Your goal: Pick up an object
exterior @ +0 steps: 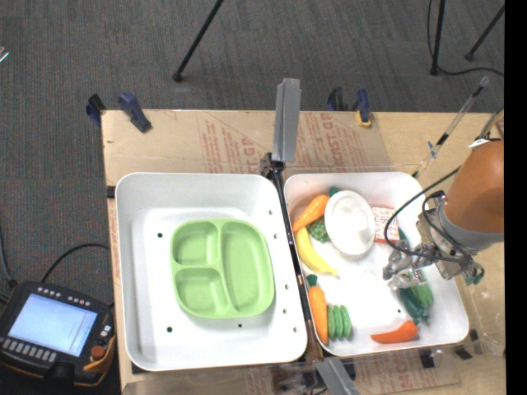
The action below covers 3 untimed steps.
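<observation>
I had the gripper (403, 275) low over the dark green vegetable (417, 296) to grab it, though I couldn't tell its grip state.

I work in a robotics lab: my bench (206, 142) is a cardboard-covered board held by clamps (134, 111), tripod legs (202, 35) stand on grey carpet (82, 39), and a teach pendant (53, 327) lies beside it.
</observation>
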### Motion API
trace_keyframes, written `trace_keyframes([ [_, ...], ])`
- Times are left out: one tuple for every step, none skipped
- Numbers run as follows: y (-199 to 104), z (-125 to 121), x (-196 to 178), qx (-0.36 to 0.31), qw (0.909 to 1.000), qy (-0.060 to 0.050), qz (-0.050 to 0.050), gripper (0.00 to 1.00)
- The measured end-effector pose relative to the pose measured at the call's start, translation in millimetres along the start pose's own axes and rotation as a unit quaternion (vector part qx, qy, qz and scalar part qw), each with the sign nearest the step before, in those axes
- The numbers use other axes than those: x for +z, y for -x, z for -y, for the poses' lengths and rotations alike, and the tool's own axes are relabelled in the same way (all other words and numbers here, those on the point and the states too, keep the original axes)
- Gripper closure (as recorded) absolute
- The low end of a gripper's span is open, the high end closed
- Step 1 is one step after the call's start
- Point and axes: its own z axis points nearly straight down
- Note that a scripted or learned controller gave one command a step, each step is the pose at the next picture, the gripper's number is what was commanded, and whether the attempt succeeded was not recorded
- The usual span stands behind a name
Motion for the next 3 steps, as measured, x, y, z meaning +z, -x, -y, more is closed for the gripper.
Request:
trace_keyframes([
  [55.2,14.5,10.5,-0.069,0.9976,0.000,-0.001,1.00],
  [55.3,14.6,10.2,-0.069,0.9976,0.000,-0.001,0.00],
  [78.9,-16.7,8.8,-0.061,0.9981,-0.002,-0.002,0.00],
])
